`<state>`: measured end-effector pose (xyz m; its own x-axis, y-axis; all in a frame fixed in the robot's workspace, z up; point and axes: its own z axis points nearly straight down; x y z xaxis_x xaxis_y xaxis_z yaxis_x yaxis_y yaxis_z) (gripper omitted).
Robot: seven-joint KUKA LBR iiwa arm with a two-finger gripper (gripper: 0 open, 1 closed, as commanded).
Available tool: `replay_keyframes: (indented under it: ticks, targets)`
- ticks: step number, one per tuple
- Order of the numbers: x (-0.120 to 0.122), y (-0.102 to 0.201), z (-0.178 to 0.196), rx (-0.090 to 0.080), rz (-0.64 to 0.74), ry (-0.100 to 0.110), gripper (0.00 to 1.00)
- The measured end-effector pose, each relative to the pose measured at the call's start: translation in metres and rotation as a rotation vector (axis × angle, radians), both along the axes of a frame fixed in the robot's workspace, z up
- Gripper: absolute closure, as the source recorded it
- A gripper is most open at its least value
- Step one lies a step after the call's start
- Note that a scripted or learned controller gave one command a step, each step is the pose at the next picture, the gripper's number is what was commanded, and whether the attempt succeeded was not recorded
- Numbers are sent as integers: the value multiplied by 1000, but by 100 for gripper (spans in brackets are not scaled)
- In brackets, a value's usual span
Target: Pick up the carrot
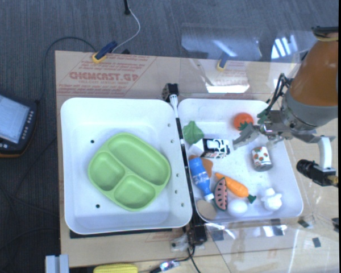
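The gripper [251, 131] hangs over the back part of the right bin [284, 206], its 2 fingers spread apart and nothing between them. One fingertip lies near the tomato [243, 120]; the other points toward the can [262, 158], which sits just in front.

The carrot [236, 186] lies well forward of the gripper, near the middle of the same bin, slanted with its green stem end toward the front right. Its thick end touches or nearly touches the watermelon slice [220, 194], and the blue bottle [200, 178] is close on the far side of that slice. 2 white pieces [256, 203] sit just in front.

The carrot looks like a toy: probably light, rigid and smooth, so likely to slip or roll under a loose pinch. The best hold seems to be across its middle, with the fingers closing square to its long axis, away from the tapered tip and clear of the slice.

The left bin [79, 209] holds a green plate [129, 170].
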<state>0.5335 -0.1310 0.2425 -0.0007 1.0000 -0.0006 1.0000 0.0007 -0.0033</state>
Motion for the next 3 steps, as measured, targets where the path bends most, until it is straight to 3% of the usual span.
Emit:
replay_keyframes:
  ticks: [1, 2, 3]
  targets:
    - [-46, 34, -122, -1, 58, 6, 0]
    - [-46, 16, -152, 9, -224, -7, 0]
    - [-45, 13, -142, 3, -227, -12, 100]
